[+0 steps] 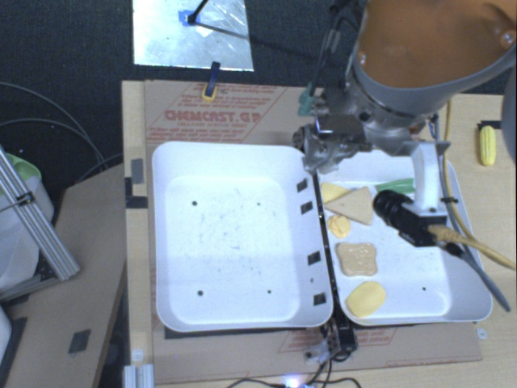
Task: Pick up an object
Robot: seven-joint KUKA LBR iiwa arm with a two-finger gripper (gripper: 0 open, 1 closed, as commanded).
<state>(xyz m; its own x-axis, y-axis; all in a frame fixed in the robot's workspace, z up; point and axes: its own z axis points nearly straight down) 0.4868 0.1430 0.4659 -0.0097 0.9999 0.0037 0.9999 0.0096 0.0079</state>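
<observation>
The right bin [420, 297] holds several play-food pieces: a pale yellow wedge [350, 201], a small yellow lump [340, 226], a beige toast-like slice [357, 258] and a yellow oval [366, 298]. A green piece [397, 185] peeks out beside the robot's bracket. My gripper [321, 153] hangs over the far left corner of the right bin, just behind the wedge and close to the divide between the bins. The wrist's bulk hides the far part of that bin.
The left bin [230, 241] lies beside the right one, on a cardboard sheet [210, 111]. A small yellow corn-like thing [486, 145] lies on the bench at far right. A shiny metal sheet [192, 23] lies behind the bins.
</observation>
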